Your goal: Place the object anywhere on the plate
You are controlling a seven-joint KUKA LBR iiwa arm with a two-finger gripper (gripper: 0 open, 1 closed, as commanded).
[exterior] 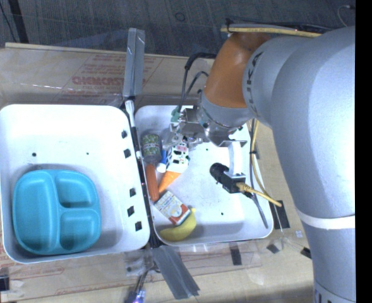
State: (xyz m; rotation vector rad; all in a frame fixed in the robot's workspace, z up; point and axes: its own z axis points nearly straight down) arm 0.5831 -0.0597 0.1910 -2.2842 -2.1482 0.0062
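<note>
Camera view: tool (180, 131) low over right bin (249, 226)

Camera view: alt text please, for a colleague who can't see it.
The end effector hangs over cluttered items in the right bin, including a can and a banana. The blue plate sits in the left bin.

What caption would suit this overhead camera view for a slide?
Grey arm's end effector hovers over the cluttered right white bin; blue sectioned plastic plate waits in the left.
</note>
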